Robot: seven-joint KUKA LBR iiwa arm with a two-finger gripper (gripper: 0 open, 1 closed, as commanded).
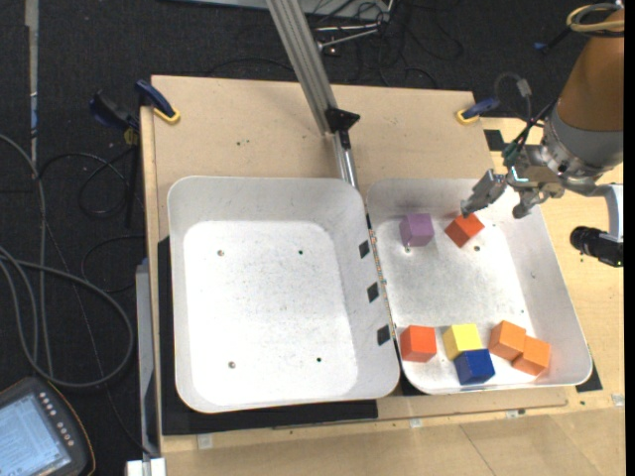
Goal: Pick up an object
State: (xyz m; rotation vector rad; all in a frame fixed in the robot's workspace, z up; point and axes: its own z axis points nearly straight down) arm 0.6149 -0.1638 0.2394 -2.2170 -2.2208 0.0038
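The right bin holds several small cubes. A purple cube and a red-orange cube lie near its far edge. Along its near edge sit an orange cube, a yellow cube, a blue cube and two orange blocks touching each other. My gripper hangs over the bin's far right part, open, its fingers spread with nothing between them. The red-orange cube lies just left of and below the left fingertip.
The left bin stands beside the right one, their rims meeting at the middle. A slanted metal pole crosses the bench's far side. Clamps sit at the far corners of the wooden board.
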